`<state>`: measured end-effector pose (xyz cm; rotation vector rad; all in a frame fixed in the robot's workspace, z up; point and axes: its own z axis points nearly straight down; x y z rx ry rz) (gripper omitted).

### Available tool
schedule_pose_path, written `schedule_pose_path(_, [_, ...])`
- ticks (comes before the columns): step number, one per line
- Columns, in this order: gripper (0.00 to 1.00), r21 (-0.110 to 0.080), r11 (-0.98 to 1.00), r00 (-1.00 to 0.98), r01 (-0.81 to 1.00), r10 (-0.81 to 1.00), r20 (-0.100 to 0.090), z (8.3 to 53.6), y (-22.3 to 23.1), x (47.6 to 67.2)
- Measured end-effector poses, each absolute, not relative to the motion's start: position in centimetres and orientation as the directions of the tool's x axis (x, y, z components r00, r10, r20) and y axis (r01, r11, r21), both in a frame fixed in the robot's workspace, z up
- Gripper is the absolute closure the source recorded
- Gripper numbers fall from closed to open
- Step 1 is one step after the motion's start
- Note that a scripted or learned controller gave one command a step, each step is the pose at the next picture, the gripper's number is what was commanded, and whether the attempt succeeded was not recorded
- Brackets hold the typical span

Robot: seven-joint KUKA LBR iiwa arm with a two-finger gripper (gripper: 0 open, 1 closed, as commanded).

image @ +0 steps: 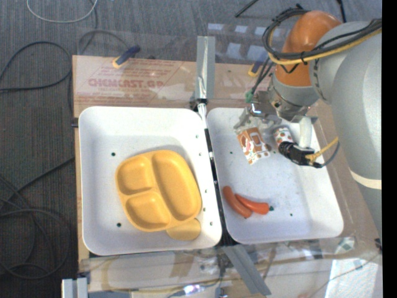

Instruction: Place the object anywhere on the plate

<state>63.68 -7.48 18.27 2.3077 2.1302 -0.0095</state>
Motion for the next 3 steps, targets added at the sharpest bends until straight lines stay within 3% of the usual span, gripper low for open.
schedule_pose_path(1, [1.0,-0.003,-0.103,0.103,0.995,0.995,-0.002,18.2,0.8,60.4])
schedule_pose_path(2, [1.0,-0.005,0.063,-0.063,0.998,0.998,-0.001,21.3,6.2,54.3])
schedule_pose_path(3, [0.0,-0.005,0.063,-0.063,0.998,0.998,0.0,21.3,6.1,54.4])
